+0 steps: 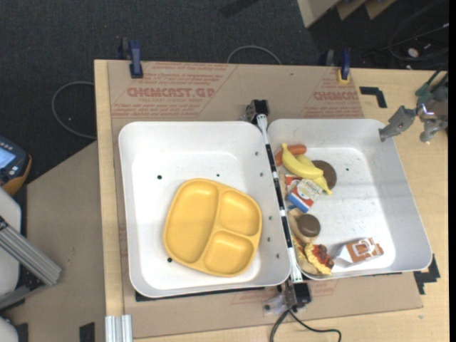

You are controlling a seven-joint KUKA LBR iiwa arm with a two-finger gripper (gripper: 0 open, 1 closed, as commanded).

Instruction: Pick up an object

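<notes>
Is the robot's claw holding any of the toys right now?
No. The claw is over the top right corner of the right bin, with nothing in it. The banana lies in the bin.

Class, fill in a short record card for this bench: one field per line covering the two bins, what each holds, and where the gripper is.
left bin: yellow divided tray
right bin: banana, small toy foods and packets along its left side
gripper: at the right bin's upper right corner, nothing seen held
task stage: no object picked yet
</notes>
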